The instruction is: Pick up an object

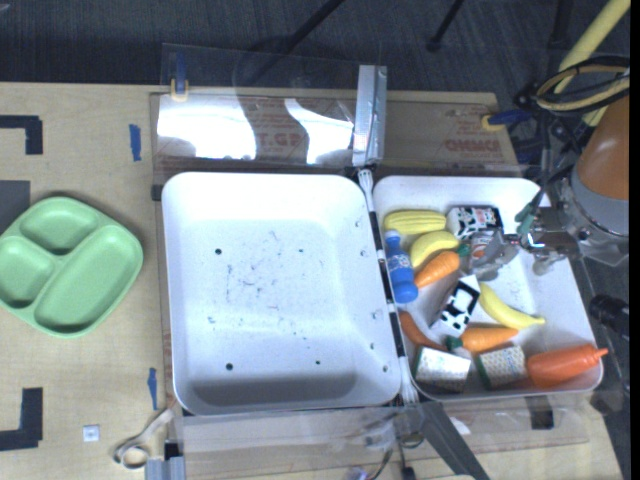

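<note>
Gripper (497,253) hovers low at centre right over the cluttered right bin (560,288), near a carrot (437,266); cannot tell whether open, nor anything held.

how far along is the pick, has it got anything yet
Done: the arm has reached over the right bin, with the gripper low among the toys near an orange carrot and bananas. In hand: nothing visibly; I can't see an object between its fingers. Left: grasp one item and lift it clear. Every toy lies in the right bin, and the left bin holds no toys.
</note>
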`<action>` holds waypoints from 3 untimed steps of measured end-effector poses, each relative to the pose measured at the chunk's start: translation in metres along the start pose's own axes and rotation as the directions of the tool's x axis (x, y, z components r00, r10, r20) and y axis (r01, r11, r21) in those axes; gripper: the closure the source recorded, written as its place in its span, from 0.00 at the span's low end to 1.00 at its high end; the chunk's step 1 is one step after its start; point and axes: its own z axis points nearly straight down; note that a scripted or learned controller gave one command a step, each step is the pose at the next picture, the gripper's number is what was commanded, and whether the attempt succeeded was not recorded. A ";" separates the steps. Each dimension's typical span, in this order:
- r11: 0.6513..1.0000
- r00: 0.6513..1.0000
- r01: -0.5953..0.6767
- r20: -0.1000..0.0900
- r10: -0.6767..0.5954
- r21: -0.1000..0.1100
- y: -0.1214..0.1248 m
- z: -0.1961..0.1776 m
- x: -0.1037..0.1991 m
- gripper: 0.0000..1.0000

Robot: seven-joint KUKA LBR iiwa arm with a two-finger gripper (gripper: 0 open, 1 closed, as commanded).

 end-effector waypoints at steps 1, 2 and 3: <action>1.000 1.000 0.004 0.001 -0.004 -0.003 -0.006 0.094 -0.040 0.00; 0.999 1.000 0.027 0.004 -0.027 -0.030 0.009 0.139 -0.053 0.00; 0.999 1.000 0.027 -0.002 -0.027 -0.030 0.010 0.128 -0.051 1.00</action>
